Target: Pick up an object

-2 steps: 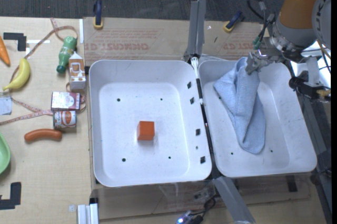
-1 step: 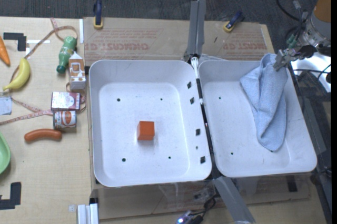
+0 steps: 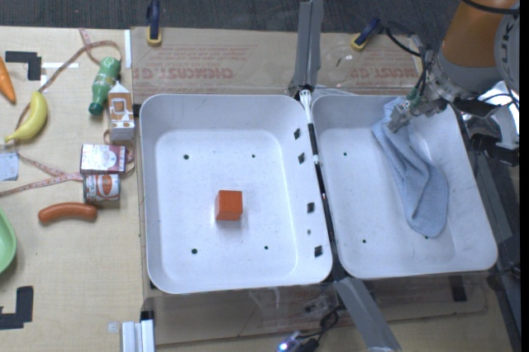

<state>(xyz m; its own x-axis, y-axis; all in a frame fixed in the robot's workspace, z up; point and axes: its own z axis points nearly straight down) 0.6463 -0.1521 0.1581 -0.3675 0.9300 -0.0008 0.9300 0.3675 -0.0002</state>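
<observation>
A blue-grey cloth [image 3: 416, 173] lies in the right bin [image 3: 364, 243], stretched from the bin's far right corner down toward its middle. My gripper [image 3: 402, 114] is at the cloth's far end, shut on a bunched corner that is drawn up to the fingertips. The rest of the cloth trails on the bin floor. An orange block [image 3: 230, 205] sits alone near the middle of the left bin [image 3: 173, 177], well away from the gripper.
A grey divider post [image 3: 308, 45] stands between the bins at the back. On the bench left of the bins lie a banana [image 3: 30, 117], a green bottle [image 3: 104, 83], small cartons, a can [image 3: 102, 187] and a sausage [image 3: 67, 213].
</observation>
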